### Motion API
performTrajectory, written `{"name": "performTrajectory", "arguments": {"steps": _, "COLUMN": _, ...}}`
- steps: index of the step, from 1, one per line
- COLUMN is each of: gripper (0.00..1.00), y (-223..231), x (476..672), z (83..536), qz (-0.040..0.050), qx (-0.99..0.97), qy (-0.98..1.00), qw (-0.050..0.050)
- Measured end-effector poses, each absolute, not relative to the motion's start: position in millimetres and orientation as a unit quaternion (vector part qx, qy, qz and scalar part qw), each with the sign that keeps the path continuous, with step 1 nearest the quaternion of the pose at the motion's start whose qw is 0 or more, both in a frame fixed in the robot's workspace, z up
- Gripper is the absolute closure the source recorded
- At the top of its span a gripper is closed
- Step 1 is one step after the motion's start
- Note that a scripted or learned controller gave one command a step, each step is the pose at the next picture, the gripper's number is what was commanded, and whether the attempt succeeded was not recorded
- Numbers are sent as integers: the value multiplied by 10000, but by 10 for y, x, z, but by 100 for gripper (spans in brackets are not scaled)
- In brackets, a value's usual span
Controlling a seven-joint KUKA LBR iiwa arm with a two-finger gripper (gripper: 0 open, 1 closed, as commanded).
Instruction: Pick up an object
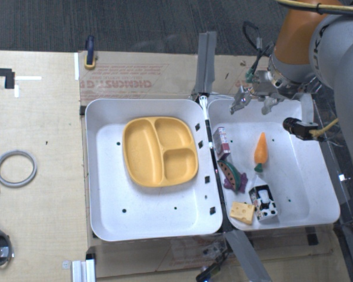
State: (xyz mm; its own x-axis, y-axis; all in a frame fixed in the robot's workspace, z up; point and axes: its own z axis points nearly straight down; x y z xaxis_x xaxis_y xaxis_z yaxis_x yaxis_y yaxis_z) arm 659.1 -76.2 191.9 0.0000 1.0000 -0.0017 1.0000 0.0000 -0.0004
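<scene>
Approach looks to be the step in hand: the gripper (254, 100) hangs over the far edge of the right bin (306, 175), with nothing between its fingers. Both metal fingers show spread apart, so it reads as released and ready, not grasping.

No object has been lifted yet. Candidates all lie in the right bin. A toy carrot (260, 150), orange with a small green top, lies nearest, just toward the camera from the gripper and well clear of the walls. Against the left wall of that bin sits a small pink-and-white packet (222, 141), and below it a purple and green toy (232, 177). At the near end are a yellow cheese wedge (242, 212) and, just beside it, a black-and-white block (265, 203).

The left bin (106, 175) holds a yellow divided plate (160, 151), which is wide and flat and would be awkward for two fingers. Out on the surface (35, 122) to the left lies a grey ring (14, 168), apart from the bins.

My judgement is that the carrot is the likeliest target. The next move would call for carrying the gripper toward the camera over the carrot, turning the fingers to straddle its narrow width rather than its length, then descending before closing. The packet and purple toy crowd the wall, leaving less room for a finger.
</scene>
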Motion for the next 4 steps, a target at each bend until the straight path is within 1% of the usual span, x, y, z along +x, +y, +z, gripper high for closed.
{"name": "performTrajectory", "arguments": {"steps": 1, "gripper": 0, "y": -1158, "x": 5827, "z": 1519, "qz": -8, "qx": 6284, "qy": 7779, "qw": -6}}
{"name": "performTrajectory", "arguments": {"steps": 2, "gripper": 0, "y": -1261, "x": 6109, "z": 911, "qz": -8, "qx": 6897, "qy": 7241, "qw": -3}}
{"name": "performTrajectory", "arguments": {"steps": 3, "gripper": 100, "y": -1278, "x": 6109, "z": 1003, "qz": -11, "qx": 6908, "qy": 7230, "qw": -4}}
{"name": "performTrajectory", "arguments": {"steps": 4, "gripper": 100, "y": -1085, "x": 5869, "z": 2530, "qz": -6, "qx": 6332, "qy": 7740, "qw": 7}}
